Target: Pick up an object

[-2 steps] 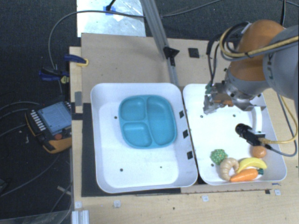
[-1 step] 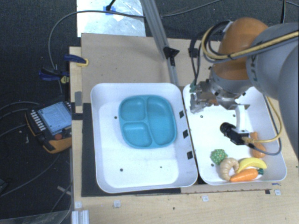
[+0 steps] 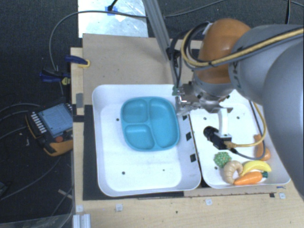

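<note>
You see the gripper (image 3: 202, 103) right of the frame's centre, above the upper left corner of the right bin (image 3: 240, 127); you cannot tell whether it is open or closed; the broccoli (image 3: 221, 158), carrot (image 3: 247, 178) and banana (image 3: 256, 166) lie clustered at that bin's lower edge, apart from the gripper; the blue divided plate (image 3: 149, 123) lies in the left bin (image 3: 142, 167).
</note>
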Controlling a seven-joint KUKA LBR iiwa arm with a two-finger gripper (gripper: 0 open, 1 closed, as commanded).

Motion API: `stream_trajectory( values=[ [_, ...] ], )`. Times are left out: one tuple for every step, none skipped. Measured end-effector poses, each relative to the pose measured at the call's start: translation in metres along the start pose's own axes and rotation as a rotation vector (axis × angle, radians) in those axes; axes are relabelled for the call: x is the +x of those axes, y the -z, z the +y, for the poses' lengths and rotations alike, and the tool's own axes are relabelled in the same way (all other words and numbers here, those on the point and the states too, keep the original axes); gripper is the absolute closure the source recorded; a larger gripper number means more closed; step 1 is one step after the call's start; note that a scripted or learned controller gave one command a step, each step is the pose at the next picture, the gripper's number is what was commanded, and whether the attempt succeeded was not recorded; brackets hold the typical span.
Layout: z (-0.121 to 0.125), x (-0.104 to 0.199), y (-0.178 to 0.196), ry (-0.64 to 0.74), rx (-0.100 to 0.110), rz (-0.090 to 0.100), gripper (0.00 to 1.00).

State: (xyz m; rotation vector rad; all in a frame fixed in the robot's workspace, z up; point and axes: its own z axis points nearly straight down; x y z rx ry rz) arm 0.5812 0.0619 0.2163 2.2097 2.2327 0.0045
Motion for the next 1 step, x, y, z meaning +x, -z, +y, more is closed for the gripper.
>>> stream_trajectory(
  values=[
    [0.0169, 0.0452, 0.0087, -0.001, -0.002, 0.001, 1.00]
  ],
)
